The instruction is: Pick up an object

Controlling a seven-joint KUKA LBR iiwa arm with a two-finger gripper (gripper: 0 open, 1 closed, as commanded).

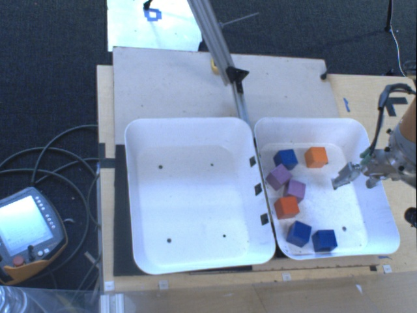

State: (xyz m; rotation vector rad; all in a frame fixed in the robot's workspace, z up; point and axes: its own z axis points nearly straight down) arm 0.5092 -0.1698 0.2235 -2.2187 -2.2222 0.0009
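Note:
Several small cubes lie in the right bin (374, 237): a blue one (285, 158), an orange one (316, 156), two purple ones (279, 176) (296, 189), a red-orange one (287, 207), and two blue ones (299, 233) (324, 240) near the front. My gripper (345, 175) reaches in from the right, above the right side of this bin. It sits to the right of the cubes, apart from all of them. Nothing shows between its fingers.
The left bin (140, 194) stands beside the right one, with black clips along the shared rim. A metal pole (208, 28) slants across the back of the bench. A teach pendant (26, 230) and cables lie on the floor at left.

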